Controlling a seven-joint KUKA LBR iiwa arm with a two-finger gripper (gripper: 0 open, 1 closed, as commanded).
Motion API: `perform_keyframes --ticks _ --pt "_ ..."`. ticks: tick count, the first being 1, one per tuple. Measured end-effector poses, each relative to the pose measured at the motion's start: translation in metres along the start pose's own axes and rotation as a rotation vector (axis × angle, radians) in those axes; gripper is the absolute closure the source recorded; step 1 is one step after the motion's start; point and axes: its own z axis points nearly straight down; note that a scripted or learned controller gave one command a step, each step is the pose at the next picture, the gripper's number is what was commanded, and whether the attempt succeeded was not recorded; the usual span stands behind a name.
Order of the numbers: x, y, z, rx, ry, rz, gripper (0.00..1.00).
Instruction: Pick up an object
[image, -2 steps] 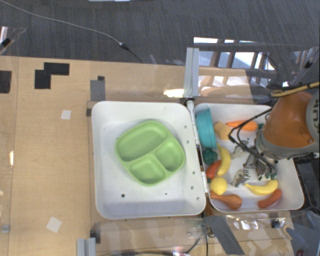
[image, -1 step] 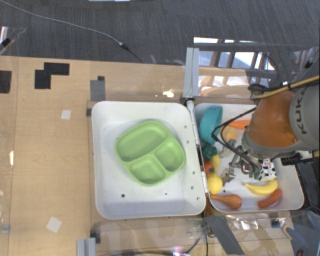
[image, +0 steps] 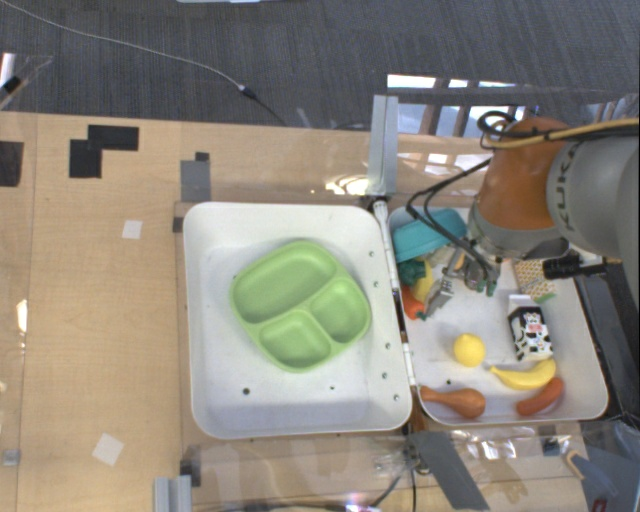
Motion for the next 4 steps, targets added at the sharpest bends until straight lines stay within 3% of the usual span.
perform_keyframes --ticks 1,2,3,4 --pt "0.033 -0.059 -0.002 0.002 0.0 0.209 0.0" --pt "0.028 -0.056 -0.016 -0.001 -0.017 0.199 1.0" --pt "0.066 -0.025 -0.183 -0.002 -0.007 0.162 1.0" --pt "0.008 -0.035 -0.052 0.006 0.018 0.294 1.0"
